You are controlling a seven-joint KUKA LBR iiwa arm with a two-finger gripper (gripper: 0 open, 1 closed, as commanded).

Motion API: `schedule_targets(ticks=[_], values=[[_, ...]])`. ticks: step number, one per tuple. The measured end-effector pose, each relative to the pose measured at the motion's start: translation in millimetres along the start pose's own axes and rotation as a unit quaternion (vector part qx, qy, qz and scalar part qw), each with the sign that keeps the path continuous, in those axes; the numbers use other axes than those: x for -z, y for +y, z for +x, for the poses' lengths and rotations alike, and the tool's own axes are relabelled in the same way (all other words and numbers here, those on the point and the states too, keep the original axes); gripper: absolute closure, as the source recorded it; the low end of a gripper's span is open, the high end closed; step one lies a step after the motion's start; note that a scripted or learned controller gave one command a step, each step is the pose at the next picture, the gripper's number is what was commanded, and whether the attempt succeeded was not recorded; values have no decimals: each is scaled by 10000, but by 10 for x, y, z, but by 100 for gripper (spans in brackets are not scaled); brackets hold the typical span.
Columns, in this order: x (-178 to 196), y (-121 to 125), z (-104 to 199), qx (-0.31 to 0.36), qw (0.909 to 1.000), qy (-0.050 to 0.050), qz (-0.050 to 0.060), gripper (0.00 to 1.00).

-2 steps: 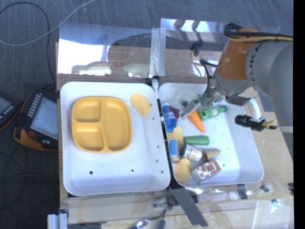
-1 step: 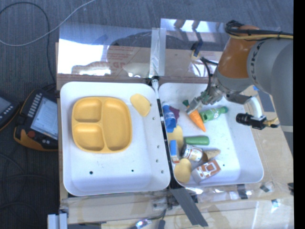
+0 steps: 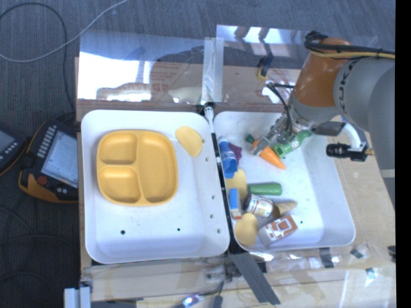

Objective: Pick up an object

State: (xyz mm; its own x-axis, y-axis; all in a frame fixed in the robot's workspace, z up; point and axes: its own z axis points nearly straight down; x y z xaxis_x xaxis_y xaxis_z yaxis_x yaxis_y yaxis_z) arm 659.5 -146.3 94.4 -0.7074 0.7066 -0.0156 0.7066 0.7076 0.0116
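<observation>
The arm (image 3: 334, 76) enters from the right and reaches down into the far part of the right bin (image 3: 327, 201). The gripper (image 3: 280, 133) sits low over a toy carrot (image 3: 273, 157), which lies orange with a green top (image 3: 292, 144) pointing right and far. The gripper tip is just beside or touching the carrot's far end; which of the two cannot be told. Finger state: cannot tell, since the wrist and cabling cover the fingertips.

Right bin contents, along the left wall and near corner:
- a blue tube-like item (image 3: 227, 157) against the left wall, with a small purple piece (image 3: 235, 151) just beside it;
- a yellow piece (image 3: 239, 183) near the blue item;
- a green cucumber-shaped toy (image 3: 265, 188) lying left to right at mid-bin;
- a small can (image 3: 258, 206) on its side, nearer than the green toy;
- a yellow lemon-like toy (image 3: 246, 229) at the near left corner;
- a small red-and-white carton (image 3: 280, 229) to its right.

The left bin (image 3: 151, 236) holds a yellow divided plate (image 3: 137, 166) with three compartments. A flat yellow chip-shaped piece (image 3: 189, 140) lies just right of the plate's far corner.
</observation>
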Motion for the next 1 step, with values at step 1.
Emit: schedule_targets(ticks=[1], values=[[1128,130,623,-933,9956,69,58,100]])
